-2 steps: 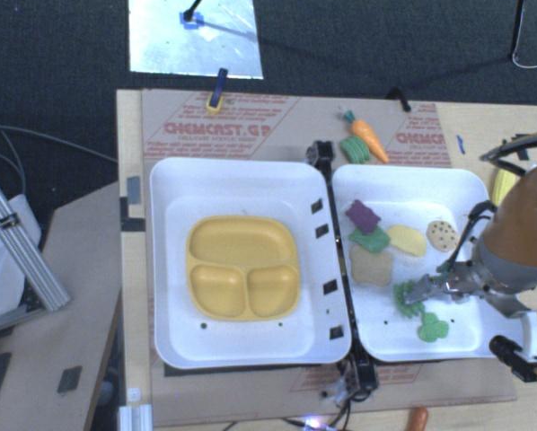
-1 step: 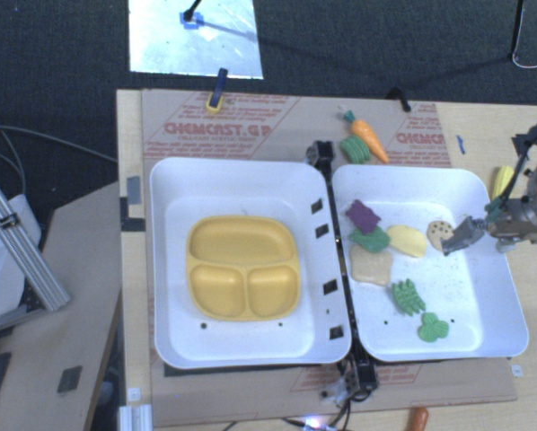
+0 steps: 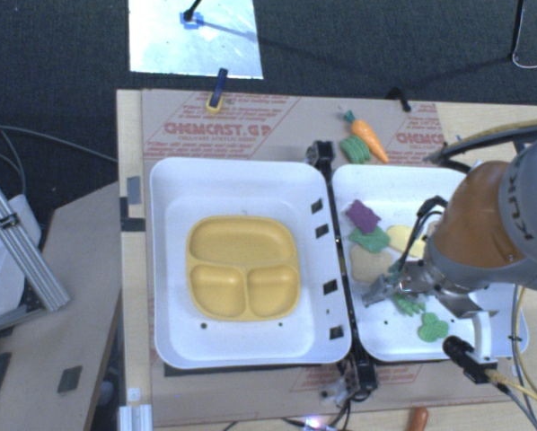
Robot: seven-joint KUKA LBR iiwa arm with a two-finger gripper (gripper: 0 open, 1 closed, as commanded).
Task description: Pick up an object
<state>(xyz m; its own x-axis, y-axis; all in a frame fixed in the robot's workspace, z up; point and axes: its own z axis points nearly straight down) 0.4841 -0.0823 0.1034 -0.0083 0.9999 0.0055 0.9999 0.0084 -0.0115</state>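
- Camera view: the arm [image 3: 484, 227] is reaching over the right bin [image 3: 403, 180], and the hand [image 3: 387, 287] is hanging low among the toy food; I cannot tell how it is set
- A pale yellow piece [image 3: 370, 265], a purple block [image 3: 364, 215] and green pieces [image 3: 410, 305] are lying just beside it in that bin
- A yellow tray [image 3: 242, 268] is sitting in the left bin [image 3: 165, 268]
- The pieces are crowding each other, so, in my judgement, the hand is risking nudging one aside or catching two at once
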